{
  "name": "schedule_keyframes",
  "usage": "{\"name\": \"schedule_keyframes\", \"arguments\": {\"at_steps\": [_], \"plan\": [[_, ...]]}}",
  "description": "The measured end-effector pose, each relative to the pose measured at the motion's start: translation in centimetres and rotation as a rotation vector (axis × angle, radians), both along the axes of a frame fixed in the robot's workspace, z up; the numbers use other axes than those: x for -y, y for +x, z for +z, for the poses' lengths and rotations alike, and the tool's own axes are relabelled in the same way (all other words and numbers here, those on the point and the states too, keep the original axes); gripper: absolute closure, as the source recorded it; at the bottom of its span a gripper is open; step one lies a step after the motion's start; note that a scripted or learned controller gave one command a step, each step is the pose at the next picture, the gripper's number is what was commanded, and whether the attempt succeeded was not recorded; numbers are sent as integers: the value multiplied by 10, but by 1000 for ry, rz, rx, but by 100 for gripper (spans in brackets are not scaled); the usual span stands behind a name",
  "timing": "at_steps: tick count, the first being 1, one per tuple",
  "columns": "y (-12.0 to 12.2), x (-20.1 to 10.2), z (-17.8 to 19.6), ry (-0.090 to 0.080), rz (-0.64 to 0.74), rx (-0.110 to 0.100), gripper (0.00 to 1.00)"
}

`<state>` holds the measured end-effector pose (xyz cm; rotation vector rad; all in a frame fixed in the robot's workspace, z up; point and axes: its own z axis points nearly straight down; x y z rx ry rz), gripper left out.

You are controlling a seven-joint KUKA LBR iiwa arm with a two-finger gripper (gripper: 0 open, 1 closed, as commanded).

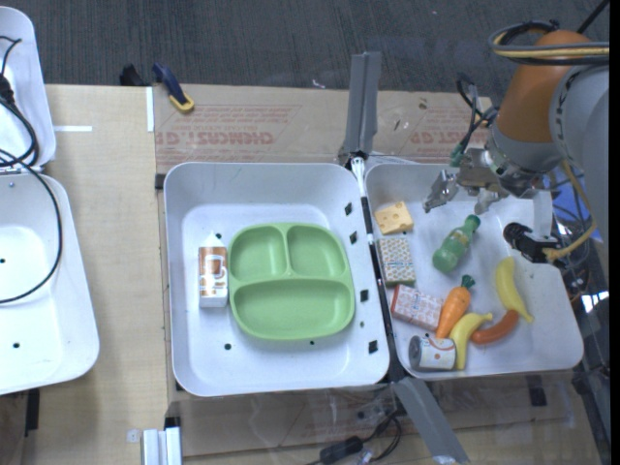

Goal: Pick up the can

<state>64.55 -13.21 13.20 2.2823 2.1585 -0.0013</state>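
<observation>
Nearest the camera we list the can (433, 354), white with a red label, lying on its side at the front edge of the right bin (542, 355), touching the lower tip of a yellow banana (470, 329). Next we record the gripper (457, 194), hanging over the rear of that same bin with its fingers spread and nothing between them, well apart from the can. Just beside and below it we note a green bottle (455, 243), lying tilted, and to its left a yellow cheese wedge (393, 217) near the bin's back corner. Under the cheese we enter a pale patterned box (396, 260), then a pink-and-white packet (417, 306) against the left wall. A carrot (453, 308) lies between the packet and the banana; an orange-red pepper (499, 327) rests against the banana's right side, and a second banana (511, 289) lies above it near the right wall. In the left bin (184, 260) we count a green divided plate (289, 281) at the centre and a small orange-and-white carton (212, 276) just beside its left rim. Beyond the bins we log a blue-and-yellow clamp (172, 88) on the cardboard sheet (252, 129).
</observation>
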Motion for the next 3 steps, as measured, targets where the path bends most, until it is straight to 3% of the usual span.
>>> {"name": "schedule_keyframes", "arguments": {"at_steps": [1,2,3], "plan": [[-24,35,-39,-1,4,1,0],[14,31,-40,-1,-38,1,0],[15,70,-38,5,-122,2,0]]}}
